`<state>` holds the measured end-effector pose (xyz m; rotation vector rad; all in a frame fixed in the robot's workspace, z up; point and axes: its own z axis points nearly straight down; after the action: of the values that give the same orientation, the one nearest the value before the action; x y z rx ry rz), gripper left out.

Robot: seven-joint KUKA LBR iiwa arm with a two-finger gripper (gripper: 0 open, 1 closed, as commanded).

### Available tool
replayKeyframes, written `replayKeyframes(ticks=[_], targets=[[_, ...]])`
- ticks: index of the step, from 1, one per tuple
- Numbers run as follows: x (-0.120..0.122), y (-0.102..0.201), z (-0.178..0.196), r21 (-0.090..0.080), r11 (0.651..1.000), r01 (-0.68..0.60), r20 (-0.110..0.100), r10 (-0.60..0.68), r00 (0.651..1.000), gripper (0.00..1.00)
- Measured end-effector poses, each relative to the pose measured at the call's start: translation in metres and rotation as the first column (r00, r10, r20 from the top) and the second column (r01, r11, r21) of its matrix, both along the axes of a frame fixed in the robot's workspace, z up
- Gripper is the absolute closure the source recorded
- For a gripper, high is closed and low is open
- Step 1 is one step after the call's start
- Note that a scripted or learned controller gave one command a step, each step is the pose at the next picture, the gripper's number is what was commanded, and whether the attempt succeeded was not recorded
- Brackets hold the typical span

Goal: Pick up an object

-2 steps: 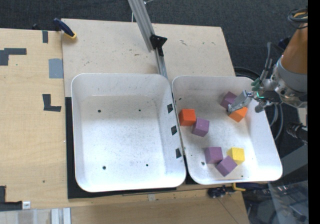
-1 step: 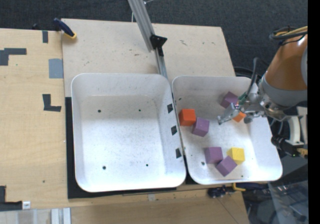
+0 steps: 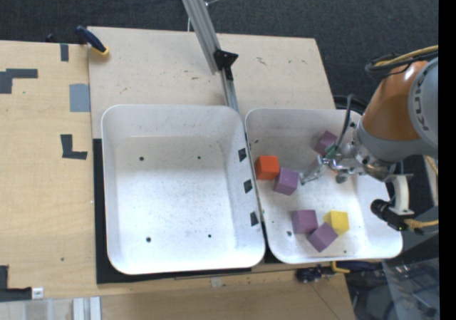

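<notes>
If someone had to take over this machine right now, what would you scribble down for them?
Gripper: low in the right bin, next to a purple block; no block visible between its fingers.
Blocks, all in the right bin: orange block near the divider, the purple block beside it, another purple one by the arm, two purple blocks and a yellow block toward the front.
Left bin: no blocks in it.
Done: the arm has reached the blocks.
Left: grasp one and lift it.
</notes>
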<state>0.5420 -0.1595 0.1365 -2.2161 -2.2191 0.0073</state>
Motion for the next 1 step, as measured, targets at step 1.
replayKeyframes(ticks=[1], targets=[[0.0022,-0.0006,-0.0228,-0.003,1.000,0.000,0.012,0.000,1.000,0.00]])
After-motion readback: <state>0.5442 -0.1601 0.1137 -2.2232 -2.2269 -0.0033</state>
